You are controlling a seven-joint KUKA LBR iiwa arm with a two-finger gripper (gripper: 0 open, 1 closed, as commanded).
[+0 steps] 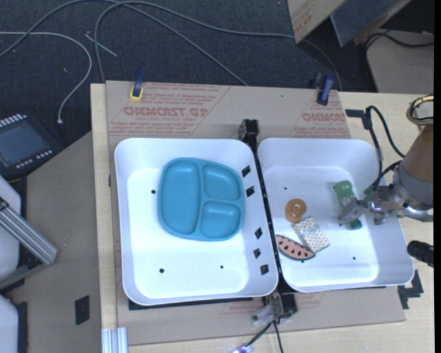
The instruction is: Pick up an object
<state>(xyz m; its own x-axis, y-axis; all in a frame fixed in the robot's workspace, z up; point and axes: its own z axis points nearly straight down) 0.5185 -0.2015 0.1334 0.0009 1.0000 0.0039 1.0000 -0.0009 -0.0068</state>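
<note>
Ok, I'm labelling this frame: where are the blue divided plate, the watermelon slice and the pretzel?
blue divided plate [201,198], camera view, on its central ridge.
watermelon slice [295,248], camera view, on its red flesh.
pretzel [296,209], camera view, on its ring.

Looked like a robot lab or test room, not a home. Two white bins [200,289] clamped side by side on a board [172,103] with printed red letters, held down by small clips [138,89]. Loose cables [83,48] trailing over dark carpet [207,34] behind the bench. A grey robot arm [417,172] reaching in from the right. A small screen [24,141] off to the left, a cardboard box [310,17] up top.
</note>
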